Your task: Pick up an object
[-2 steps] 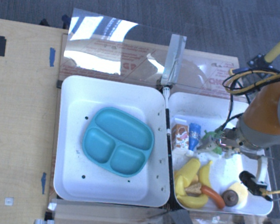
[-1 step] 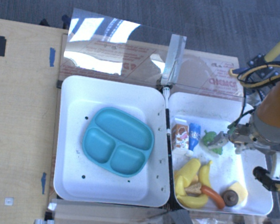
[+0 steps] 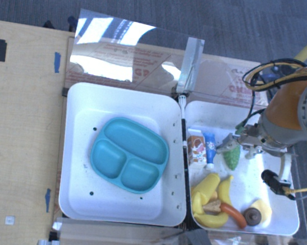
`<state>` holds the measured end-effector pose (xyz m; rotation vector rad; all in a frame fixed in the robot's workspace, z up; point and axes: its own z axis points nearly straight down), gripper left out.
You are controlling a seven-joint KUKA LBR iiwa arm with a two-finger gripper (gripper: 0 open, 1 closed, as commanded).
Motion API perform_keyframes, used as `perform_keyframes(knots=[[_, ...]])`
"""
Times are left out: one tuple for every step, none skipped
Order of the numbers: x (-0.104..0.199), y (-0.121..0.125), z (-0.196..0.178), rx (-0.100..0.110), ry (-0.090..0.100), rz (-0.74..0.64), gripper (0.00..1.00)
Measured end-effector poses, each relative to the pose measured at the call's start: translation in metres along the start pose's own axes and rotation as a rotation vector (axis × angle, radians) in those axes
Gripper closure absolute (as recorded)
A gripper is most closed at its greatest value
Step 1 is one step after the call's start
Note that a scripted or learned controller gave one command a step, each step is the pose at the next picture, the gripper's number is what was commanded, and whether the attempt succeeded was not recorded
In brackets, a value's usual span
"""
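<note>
Two white bins sit side by side in front of you. Start at the left bin: it holds a teal divided plate lying flat near its middle, well apart from the arm. Move across the divider to the right bin, where the pickable things are gathered. Along its left wall you have a small brown-and-white carton and, just beside it, a blue tube. Below them lies a bunch of yellow bananas, with an orange carrot touching its lower right side, and a brown-and-yellow round piece near the bin's lower right corner. Further up, the gripper hangs low over a green item that sits right at its tips. You cannot tell from this view whether the hand is spread or closed, nor whether the green item is actually caught. Judge the task as unfinished: nothing is visibly lifted clear of the bin floor, so the grasp and the raise are both left to confirm.
</note>
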<state>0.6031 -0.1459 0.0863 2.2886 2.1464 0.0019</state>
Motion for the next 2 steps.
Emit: perform_keyframes(knots=[[0.000, 0.002, -0.012, -0.007, -0.001, -0.002, 1.00], [0.075, 0.018, -0.155, -0.005, 0.003, 0.033, 1.00]])
